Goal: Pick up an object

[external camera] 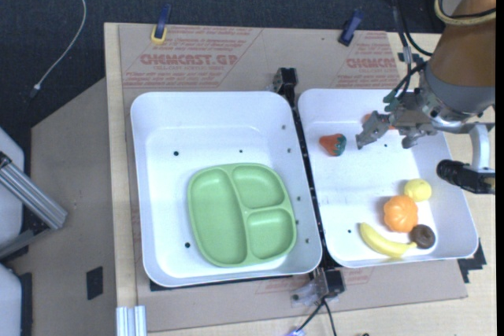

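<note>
The gripper [390, 131] was seen over the far part of the right bin [346, 193], its two fingers spread wide with nothing held between them. A small red strawberry [332, 144] lay just to the left of the left finger [370, 131], apart from it. Near the bin's near right corner a lemon [418, 190], an orange [400, 213], a banana [383, 241] and a brown piece [424, 236] were clustered. A green divided plate [240, 214] was set in the left bin [157, 169].

Two white bins [157, 169] are seen side by side. One green divided plate [240, 214] is counted in the left bin. Five toy foods are counted in the right: one strawberry [333, 144], one lemon [418, 190], one orange [400, 213], one banana [383, 241], one brown doughnut [424, 236].
</note>
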